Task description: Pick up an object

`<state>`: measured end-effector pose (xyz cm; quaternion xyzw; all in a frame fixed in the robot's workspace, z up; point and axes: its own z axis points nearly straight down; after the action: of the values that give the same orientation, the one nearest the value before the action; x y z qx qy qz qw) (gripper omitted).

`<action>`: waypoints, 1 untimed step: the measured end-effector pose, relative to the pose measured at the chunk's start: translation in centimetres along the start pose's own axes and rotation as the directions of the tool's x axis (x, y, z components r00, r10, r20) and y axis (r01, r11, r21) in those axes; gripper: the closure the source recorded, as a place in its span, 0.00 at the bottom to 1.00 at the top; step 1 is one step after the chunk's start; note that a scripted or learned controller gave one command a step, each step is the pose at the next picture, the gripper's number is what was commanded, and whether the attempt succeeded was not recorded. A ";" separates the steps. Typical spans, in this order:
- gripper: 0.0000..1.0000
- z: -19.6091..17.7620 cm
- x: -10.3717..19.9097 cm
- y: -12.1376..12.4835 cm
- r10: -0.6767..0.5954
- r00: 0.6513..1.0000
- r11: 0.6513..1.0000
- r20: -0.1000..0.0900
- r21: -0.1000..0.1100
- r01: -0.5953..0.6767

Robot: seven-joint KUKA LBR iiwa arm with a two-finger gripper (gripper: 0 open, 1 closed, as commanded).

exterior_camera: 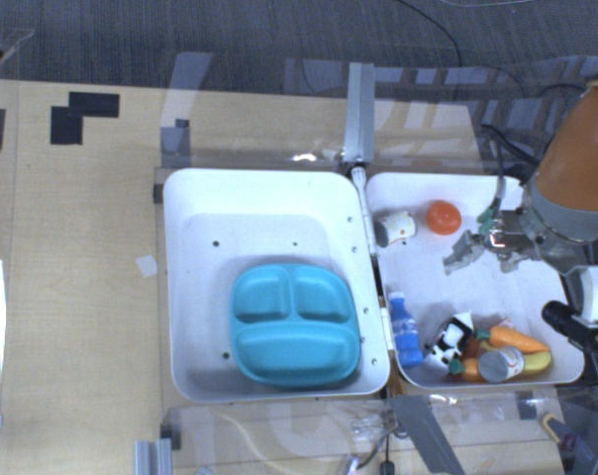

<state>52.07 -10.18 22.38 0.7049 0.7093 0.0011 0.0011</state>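
The right bin holds several small objects. An orange round item and a small white cup on its side lie near its back left. Along the front lie a blue bottle, a black-and-white toy, an orange carrot, a grey can and a yellow piece. My gripper hangs over the middle right of this bin, just right of the orange item. Its fingers are spread open with nothing between them.
The left bin carries a blue divided plate toward its front. A metal divider post stands between the bins at the back. The arm's orange band and cables crowd the right side.
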 end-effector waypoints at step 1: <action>0.00 12.6 -0.2 -2.9 -0.146 0.989 0.989 0.004 -0.008 0.146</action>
<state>49.25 -10.36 9.78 0.6511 0.7590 0.0027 0.0051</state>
